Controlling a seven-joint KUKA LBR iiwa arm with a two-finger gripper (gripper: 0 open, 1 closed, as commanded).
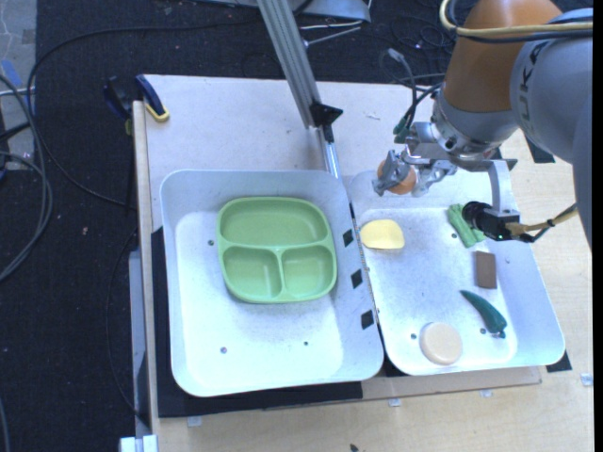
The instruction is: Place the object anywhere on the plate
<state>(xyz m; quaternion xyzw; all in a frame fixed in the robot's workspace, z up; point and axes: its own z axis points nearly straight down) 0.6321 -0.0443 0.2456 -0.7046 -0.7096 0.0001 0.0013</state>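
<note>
Orange ball (399, 179) clamped between the closed fingers of the gripper (396, 178), above the right bin (528, 347) at its twelve o'clock edge, green plate (278, 249) in the left bin (188, 347) toward eight o'clock of the ball.

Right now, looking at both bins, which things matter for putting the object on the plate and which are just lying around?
Part of the job:
- green divided plate in the left bin
- orange object between the pincer's fingers
- pincer

Just lying about, in the right bin:
- yellow piece
- green block
- brown block
- teal pepper-like piece
- cream disc
</note>
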